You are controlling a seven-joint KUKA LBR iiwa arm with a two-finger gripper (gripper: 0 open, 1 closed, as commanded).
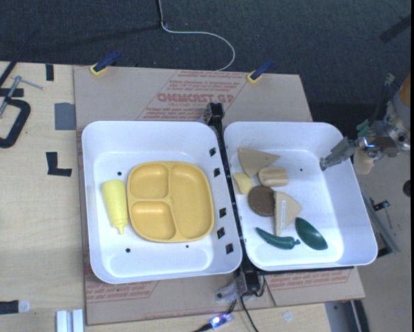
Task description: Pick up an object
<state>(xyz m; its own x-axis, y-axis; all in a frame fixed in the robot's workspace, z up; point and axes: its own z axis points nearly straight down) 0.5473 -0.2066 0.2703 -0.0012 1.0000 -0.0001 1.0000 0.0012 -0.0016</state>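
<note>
The right bin (345,199) holds several toy foods: a tan wedge (257,160), a small yellow block (242,182), a tan cylinder (274,177), a brown disc (261,200), a pale wedge (285,210), a green pepper (276,239) and a dark green oval piece (312,234). My gripper (348,159) hovers over that bin's right rim, well to the right of the food. It is open, with one grey finger (333,155) slanting over the bin's edge and nothing between the fingers.
The left bin (96,158) holds a yellow divided plate (171,200) and a yellow bottle (115,205) beside it. Black clips run along the divide between the bins (224,185). A black clamp (6,116) lies on the bench at far left.
</note>
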